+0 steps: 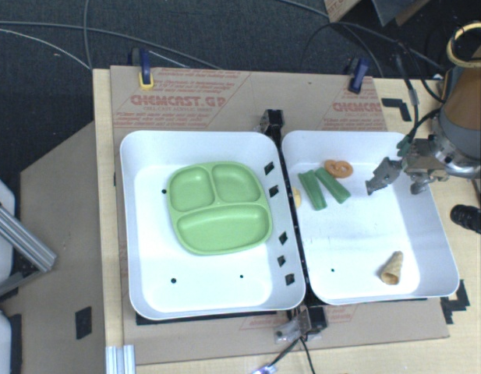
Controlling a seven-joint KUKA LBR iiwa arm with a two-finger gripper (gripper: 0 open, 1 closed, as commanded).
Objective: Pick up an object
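While my pincer (380,179), grip state unreadable, hovers in the right white bin (427,232) near two green plastic sticks (322,187), I risk nudging them apart, lifting nothing.

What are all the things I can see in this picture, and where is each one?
Bins: 2, white, side by side on the bench; left bin, right bin.
Divided plate: 1, light green, three compartments, in the left bin.
Sticks: 2, green, lying next to each other near the top of the right bin.
Ring: 1, orange, just above the sticks.
Cone-shaped piece: 1, tan, lower right of the right bin.
Clamps: 2, blue, at the board's top edge; one left, one right.
Cables: several, dark, on the floor behind.
Arm: 1, grey with orange band, at right.
Claw: 1, grey, over the right bin's upper right.
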